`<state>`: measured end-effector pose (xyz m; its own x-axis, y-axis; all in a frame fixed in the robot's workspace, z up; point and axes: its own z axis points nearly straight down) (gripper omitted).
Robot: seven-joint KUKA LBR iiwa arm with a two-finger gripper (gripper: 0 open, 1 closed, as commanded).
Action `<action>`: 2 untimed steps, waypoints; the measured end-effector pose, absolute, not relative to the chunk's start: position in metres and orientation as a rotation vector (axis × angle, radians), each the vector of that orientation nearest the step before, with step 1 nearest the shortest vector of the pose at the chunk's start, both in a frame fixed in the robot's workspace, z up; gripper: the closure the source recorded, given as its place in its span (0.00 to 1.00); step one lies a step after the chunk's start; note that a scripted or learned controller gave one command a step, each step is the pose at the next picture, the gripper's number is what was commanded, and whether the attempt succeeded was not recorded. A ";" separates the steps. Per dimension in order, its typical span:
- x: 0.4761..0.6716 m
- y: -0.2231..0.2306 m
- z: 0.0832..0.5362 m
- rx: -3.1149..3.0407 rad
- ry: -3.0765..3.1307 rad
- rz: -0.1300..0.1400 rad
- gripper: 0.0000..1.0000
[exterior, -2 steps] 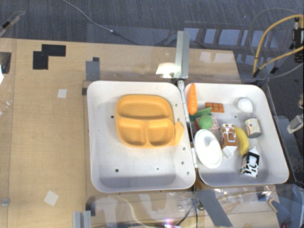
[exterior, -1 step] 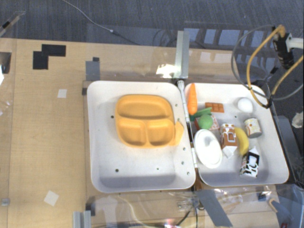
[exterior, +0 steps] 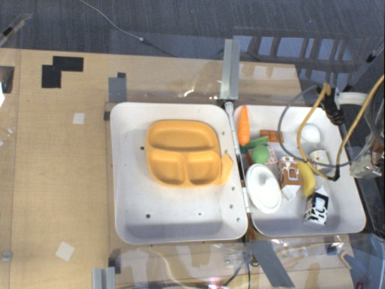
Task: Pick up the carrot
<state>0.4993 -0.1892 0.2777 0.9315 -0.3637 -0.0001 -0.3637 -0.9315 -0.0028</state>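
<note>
Cables and part of the arm (exterior: 368,161) are hanging over the right bin's (exterior: 352,221) right edge; its pincer's state cannot be told. The carrot (exterior: 243,125) is lying at that bin's upper left corner, against the dividing wall, above a green toy (exterior: 260,153).

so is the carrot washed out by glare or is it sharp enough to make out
In the camera view the carrot reads clearly, bright orange against the right bin; lighting is soft and even. Glare sits on the clear sheet above the bins, not on the carrot. The white plate nearly blends into the bin floor.
</note>
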 end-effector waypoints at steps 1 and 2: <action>0.511 -0.203 0.454 -3.128 0.312 -0.018 1.00; 0.494 -0.205 0.332 -3.112 0.382 0.004 1.00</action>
<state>0.4944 -0.2052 0.3324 0.9704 -0.2416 -0.0035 -0.2416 -0.9704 -0.0056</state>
